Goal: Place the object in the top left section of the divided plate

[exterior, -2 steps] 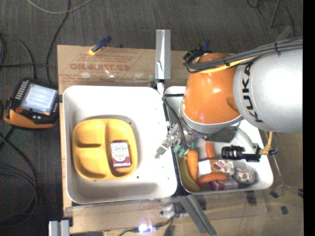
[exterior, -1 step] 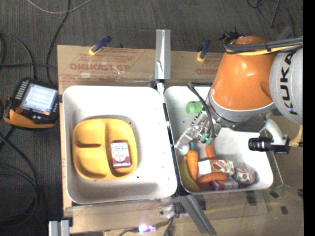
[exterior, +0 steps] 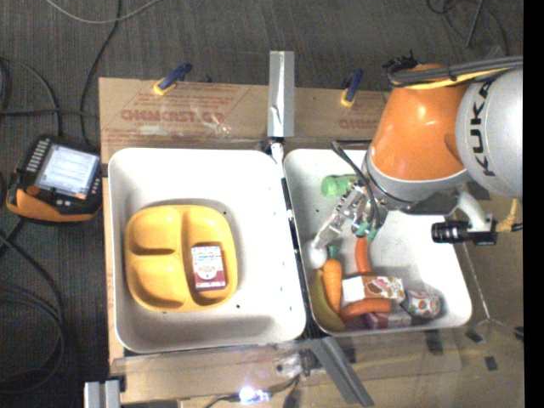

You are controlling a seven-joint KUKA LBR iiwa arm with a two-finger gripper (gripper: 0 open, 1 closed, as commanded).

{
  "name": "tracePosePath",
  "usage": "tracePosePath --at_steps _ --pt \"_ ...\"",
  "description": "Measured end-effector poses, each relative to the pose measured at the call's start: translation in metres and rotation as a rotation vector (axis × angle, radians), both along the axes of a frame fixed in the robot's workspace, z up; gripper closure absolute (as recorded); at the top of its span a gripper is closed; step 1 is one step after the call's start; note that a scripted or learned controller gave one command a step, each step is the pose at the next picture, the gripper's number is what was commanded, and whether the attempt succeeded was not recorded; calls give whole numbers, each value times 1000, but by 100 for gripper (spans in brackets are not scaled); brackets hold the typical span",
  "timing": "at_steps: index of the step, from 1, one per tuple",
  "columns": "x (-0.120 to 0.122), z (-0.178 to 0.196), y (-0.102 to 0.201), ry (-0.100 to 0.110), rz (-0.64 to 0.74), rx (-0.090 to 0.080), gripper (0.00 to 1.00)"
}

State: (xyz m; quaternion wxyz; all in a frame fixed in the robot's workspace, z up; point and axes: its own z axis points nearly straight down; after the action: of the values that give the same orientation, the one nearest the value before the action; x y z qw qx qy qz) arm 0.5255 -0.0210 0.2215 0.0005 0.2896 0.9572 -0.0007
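A yellow divided plate (exterior: 153, 257) lies in the left bin (exterior: 127, 177). A small red and white packet (exterior: 208, 266) rests flat in the plate's right-hand section; the top left section holds nothing. My gripper (exterior: 331, 235) hangs over the left part of the right bin (exterior: 450, 270), just above an orange carrot (exterior: 331, 279) and a yellow banana (exterior: 320, 300). I see nothing held in it. The orange band and grey wrist hide the bin's upper right.
The right bin also holds a green object (exterior: 336, 185) at the back, a smaller carrot (exterior: 363, 255), a printed carton (exterior: 378, 289), a small can (exterior: 422, 303) and an orange-red piece (exterior: 367, 308). A teach pendant (exterior: 59, 177) lies left of the bench.
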Motion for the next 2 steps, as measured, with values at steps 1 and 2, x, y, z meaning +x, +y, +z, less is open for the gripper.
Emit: tracePosePath --at_steps 1,2 --pt "53 -16 65 0 63 2 100" --pt "-18 20 -3 1 144 -1 100"
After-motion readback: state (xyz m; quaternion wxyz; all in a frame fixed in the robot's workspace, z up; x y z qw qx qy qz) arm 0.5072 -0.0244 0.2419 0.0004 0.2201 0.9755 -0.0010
